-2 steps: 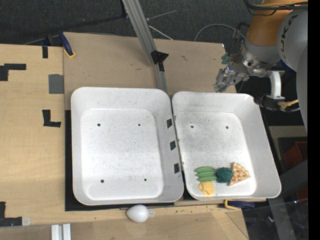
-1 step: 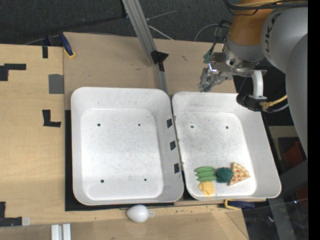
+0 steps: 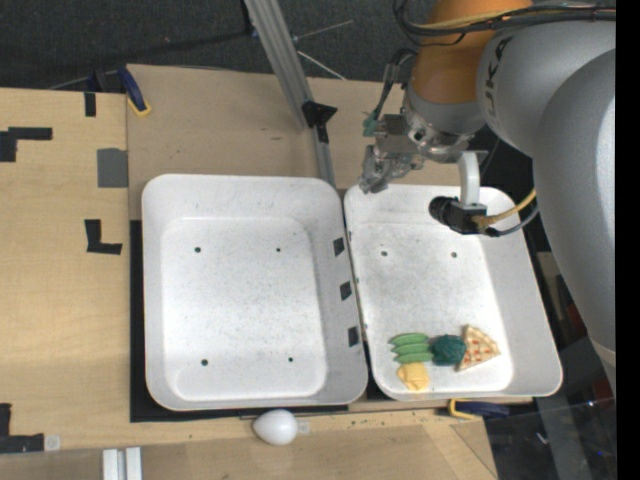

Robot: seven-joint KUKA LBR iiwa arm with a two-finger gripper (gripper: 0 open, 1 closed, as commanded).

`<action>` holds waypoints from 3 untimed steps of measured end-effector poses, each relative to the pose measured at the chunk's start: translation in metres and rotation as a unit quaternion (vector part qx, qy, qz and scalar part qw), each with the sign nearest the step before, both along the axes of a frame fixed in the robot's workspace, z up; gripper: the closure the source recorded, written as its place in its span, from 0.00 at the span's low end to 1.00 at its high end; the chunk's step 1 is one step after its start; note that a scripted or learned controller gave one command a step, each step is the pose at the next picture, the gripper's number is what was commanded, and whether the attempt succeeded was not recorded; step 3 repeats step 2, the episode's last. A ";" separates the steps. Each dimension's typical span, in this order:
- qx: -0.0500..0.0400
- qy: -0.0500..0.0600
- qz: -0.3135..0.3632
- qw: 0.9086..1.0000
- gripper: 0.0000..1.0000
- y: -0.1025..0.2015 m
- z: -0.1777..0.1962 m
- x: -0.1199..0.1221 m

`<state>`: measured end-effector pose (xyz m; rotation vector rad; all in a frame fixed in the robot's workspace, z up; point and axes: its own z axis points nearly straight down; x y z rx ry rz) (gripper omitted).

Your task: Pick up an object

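The tool [image 3: 378, 176] hangs over the far left corner of the right bin [image 3: 520, 268], just by the seam between the two bins. It is small and dark against the rim, so I cannot tell how it is set, and nothing visible sits in it. Above it the orange band [image 3: 465, 28] and the grey arm [image 3: 560, 98] fill the upper right.

The things worth picking lie well apart from the tool, clustered at the near edge of the same bin: a green pea pod [image 3: 408, 345], a yellow piece [image 3: 413, 375] just below it, a dark green lump [image 3: 447, 348] beside them, and a pizza slice [image 3: 480, 348] touching that lump on its right. The left bin [image 3: 160, 268] is bare white. A white egg-shaped thing [image 3: 276, 427] rests on the surface [image 3: 60, 298] outside the bins.

To do this well, I judge the arm should travel to the near edge and choose the pizza slice at the cluster's outer side, coming straight down so neighbours are not nudged against the bin wall.
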<state>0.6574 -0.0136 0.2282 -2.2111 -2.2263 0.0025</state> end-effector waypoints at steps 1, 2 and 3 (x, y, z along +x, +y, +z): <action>0.000 0.000 0.000 1.000 1.00 0.055 -0.011 -0.003; 0.000 -0.001 0.000 1.000 1.00 0.106 -0.012 0.001; 0.000 -0.001 0.000 1.000 1.00 0.106 -0.012 0.001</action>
